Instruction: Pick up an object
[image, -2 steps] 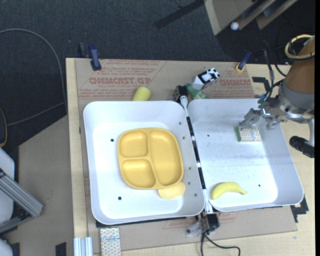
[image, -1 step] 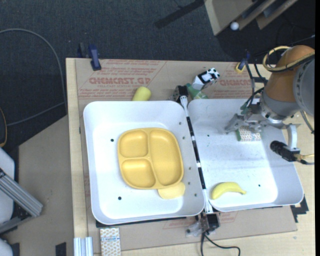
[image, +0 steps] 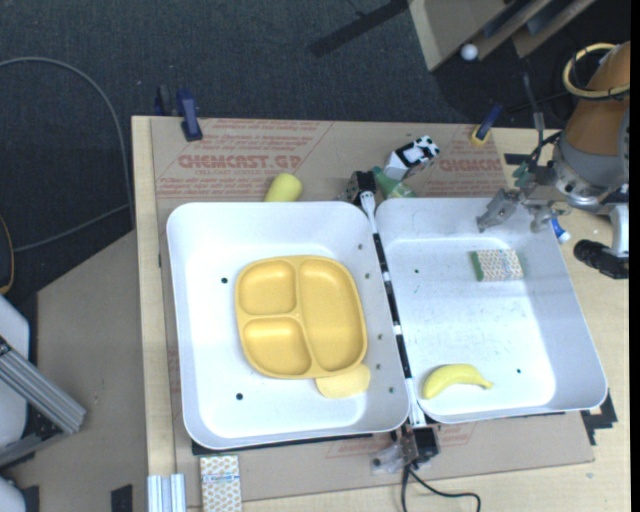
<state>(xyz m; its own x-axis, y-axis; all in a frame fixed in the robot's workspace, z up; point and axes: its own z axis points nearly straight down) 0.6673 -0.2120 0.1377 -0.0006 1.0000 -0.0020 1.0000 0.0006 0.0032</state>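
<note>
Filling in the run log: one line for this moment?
hand over right bin's far edge | holding nothing | green block, banana in right bin | yellow tray in left bin

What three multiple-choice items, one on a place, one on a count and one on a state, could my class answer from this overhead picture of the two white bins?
1. Where does the yellow plastic banana lie?
A. right bin, near corner
B. left bin, centre
C. on the bench behind the bins

2. How many compartments has the yellow plastic divided plate?
A. two
B. three
C. five

3. How does the small green patterned square pad stand to the tool?
A. clamped in it
B. lying flat on the bin floor, apart from it
C. stacked on the banana

Key: 1 A, it rests by the right bin's front left corner. 2 B, ridges mark three wells. 3 B, the pad lies flat below the tool, untouched.
</note>
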